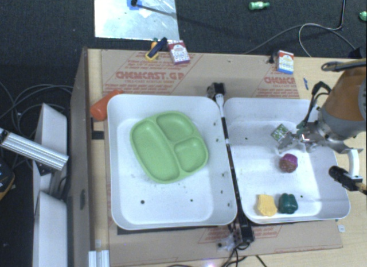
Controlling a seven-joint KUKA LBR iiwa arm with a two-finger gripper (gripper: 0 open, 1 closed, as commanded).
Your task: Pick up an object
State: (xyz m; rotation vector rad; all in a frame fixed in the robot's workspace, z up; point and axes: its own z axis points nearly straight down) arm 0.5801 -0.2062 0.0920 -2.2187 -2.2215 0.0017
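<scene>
Gripper [298, 138], finger state indiscernible, low in the right bin [252, 116]; small grey-green crumpled object [280, 132] just left of it, seemingly light, soft; best pinched across its middle.

The right bin [246, 145] lies open through its left and middle floor. Obstacles cluster to the right: a small grey-green object [280, 132] by the gripper [298, 139], a purple ball [289, 162] just nearer, and a yellow toy [265, 204] touching a dark green toy [288, 203] at the near wall.
</scene>
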